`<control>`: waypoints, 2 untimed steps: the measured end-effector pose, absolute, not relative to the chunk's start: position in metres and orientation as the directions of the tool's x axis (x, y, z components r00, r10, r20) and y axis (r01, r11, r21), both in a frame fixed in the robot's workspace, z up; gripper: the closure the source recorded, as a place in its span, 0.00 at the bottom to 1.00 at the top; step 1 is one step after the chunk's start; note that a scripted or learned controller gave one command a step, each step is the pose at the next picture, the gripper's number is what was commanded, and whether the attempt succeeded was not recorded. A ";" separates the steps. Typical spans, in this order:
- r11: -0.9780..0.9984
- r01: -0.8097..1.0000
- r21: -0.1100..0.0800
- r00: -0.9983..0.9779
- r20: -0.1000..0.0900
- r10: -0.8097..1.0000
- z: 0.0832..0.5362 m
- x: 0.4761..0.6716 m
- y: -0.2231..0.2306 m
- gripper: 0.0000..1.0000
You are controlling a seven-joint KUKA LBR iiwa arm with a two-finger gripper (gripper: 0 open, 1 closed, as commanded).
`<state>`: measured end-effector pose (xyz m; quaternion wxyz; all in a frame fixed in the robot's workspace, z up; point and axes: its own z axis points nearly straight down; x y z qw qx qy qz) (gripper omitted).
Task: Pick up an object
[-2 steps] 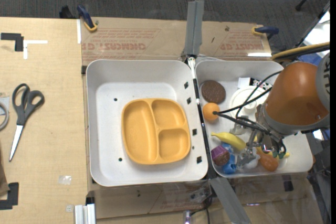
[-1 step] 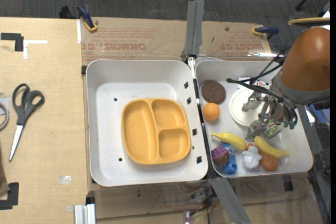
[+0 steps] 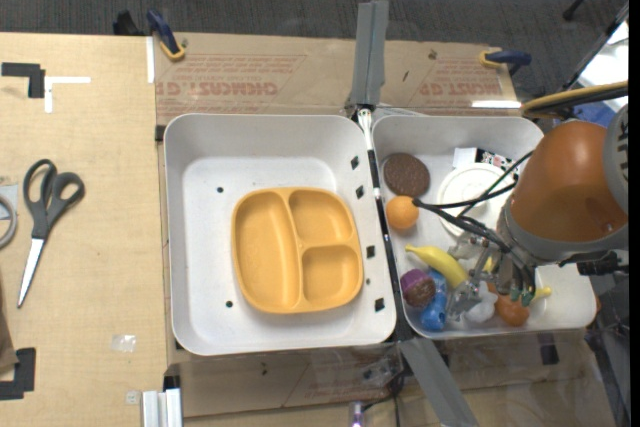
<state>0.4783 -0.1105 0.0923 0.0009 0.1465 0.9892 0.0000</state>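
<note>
cardboard point(image 3: 300, 80) print mirrored, unreadable; gripper point(image 3: 478, 287) over banana point(image 3: 440, 262).

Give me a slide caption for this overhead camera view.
Robot arm reaching into a toy-filled right bin, beside a yellow divided plate in the left bin.

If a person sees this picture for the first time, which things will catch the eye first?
Probably the yellow divided tray, lying in the left bin. Next, the arm's orange band above the right bin, where a banana, an orange ball and other small things crowd together.
</note>
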 end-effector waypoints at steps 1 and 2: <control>0.933 0.359 0.001 -0.933 -0.006 0.359 0.094 0.556 -0.125 0.00; 0.868 0.497 0.000 -0.868 -0.001 0.497 0.092 0.493 -0.104 0.00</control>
